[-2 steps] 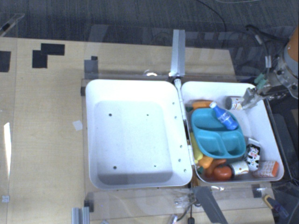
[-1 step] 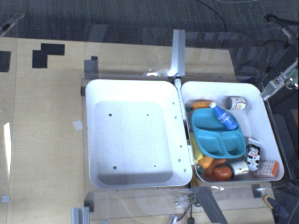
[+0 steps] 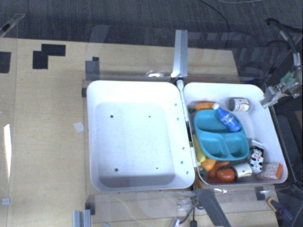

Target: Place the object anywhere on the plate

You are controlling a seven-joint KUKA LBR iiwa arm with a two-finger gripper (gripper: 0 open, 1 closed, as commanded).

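Honestly can't tell the gripper (image 3: 273, 96) state out by the right bin (image 3: 270, 126) rim; bottle (image 3: 227, 118) already hogs the crowded blue plate (image 3: 222, 141), so anything dropped there may roll off

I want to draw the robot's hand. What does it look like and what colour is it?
Just a little of it peeks in at the right edge. The gripper looks small and pale grey, with thin metal-looking parts and a dab of green. Dark cables loop above it. It is too blurry to make out the fingers.
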